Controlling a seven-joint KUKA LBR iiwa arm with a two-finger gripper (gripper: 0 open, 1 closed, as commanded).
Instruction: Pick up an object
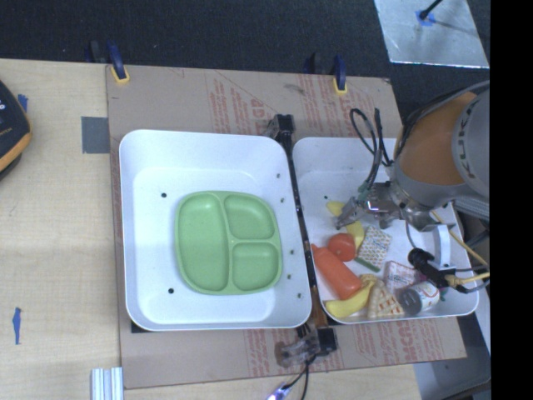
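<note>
Pincer (356,213) hangs low over the right bin (321,161), its tip just above the heap of small things; whether it is released or clenched I cannot tell from this slant, and nothing shows as held. Arm (437,152), grey with orange band, reaches in from the right and covers much of that bin's far side. Left bin (141,169) carries a green divided plate (227,242), well apart from the arm. Right bin holds the candidates: an orange carrot-like piece (336,273) lying along the near-left part, a yellow banana-like piece (348,307) at the near edge touching it, a red round piece (341,245) just beside the tip, a patterned packet (375,247) next to that, a small yellow scrap (335,207) by the tip. Judgement: step in hand is the descent onto a target, likely the red piece or the yellow scrap; no grasp made yet. Next move calls for settling squarely over one item, closing on it alone, then lifting clear of the crowded neighbours.
</note>
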